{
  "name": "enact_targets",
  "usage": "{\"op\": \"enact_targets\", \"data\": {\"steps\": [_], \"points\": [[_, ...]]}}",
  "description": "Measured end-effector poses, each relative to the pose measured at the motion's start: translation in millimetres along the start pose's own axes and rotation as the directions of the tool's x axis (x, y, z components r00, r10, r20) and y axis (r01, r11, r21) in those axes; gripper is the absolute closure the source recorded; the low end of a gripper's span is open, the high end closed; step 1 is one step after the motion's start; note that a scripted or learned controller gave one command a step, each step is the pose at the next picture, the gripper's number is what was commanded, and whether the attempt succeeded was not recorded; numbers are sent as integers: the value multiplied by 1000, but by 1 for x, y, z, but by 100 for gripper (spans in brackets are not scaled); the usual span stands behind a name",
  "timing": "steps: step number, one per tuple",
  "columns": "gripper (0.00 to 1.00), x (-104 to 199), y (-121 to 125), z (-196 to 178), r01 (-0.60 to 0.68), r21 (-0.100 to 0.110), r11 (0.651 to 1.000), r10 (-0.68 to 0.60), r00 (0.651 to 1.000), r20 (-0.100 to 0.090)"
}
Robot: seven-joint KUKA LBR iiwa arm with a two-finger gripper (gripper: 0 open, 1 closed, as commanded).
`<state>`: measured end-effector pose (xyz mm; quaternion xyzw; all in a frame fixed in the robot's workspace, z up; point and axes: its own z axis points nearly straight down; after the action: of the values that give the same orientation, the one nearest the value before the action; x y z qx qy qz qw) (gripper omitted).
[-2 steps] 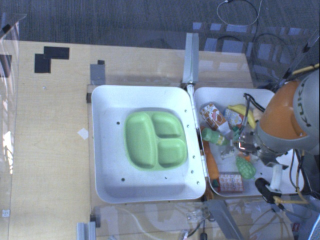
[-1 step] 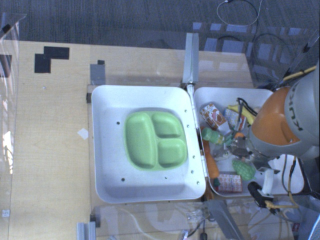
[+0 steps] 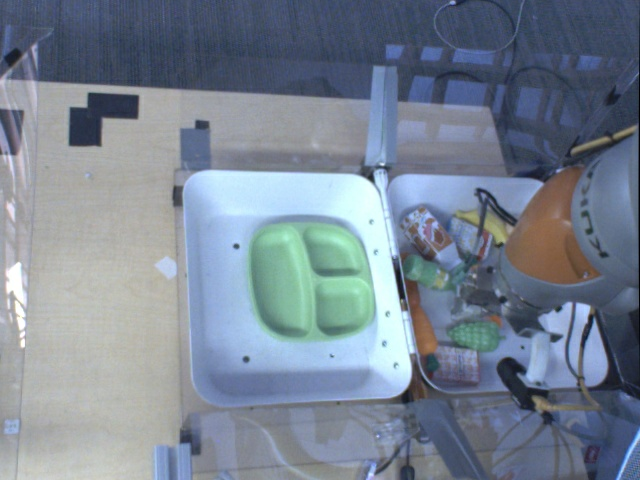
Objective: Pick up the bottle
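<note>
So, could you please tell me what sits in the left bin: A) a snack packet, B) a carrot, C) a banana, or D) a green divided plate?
D: the green divided plate lies in the middle of the left bin, while the cluttered items sit in the right bin.

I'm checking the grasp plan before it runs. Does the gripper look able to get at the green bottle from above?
Probably yes: the gripper hangs right beside the bottle, whose top is uncovered, though other items crowd it.
</note>
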<state>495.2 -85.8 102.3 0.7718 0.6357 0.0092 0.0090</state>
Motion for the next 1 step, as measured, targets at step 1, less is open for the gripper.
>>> {"op": "enact_targets", "data": {"steps": [1], "points": [[100,68,-15,-105,-90,21,996,89,996,3]]}}
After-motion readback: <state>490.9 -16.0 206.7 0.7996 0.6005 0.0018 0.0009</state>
